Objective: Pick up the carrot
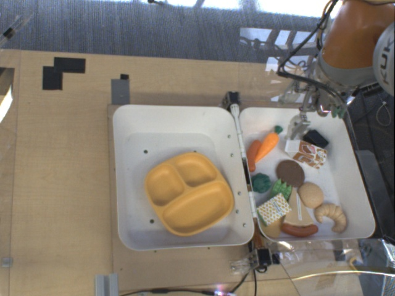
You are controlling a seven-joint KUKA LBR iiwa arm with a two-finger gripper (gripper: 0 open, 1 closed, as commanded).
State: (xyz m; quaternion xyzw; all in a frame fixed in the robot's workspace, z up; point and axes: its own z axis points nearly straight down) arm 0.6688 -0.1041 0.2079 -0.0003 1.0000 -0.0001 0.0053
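The carrot (267,144) is orange with a small green top and lies slanted in the back left part of the right bin (352,165). A shorter red-orange piece (252,155) rests against its lower end. My gripper (300,127) hangs over the back of the same bin. It is just right of the carrot's green top and apart from it, and nothing shows in its grasp. The orange-banded arm (349,32) comes in from the upper right.
Near the gripper lie a black block (316,139) and a patterned box (310,155). Further forward are a brown disc (290,172), broccoli (260,182), a bread roll (310,195), a croissant (331,215) and a sausage (300,229). The left bin (133,134) holds a yellow divided plate (188,193).
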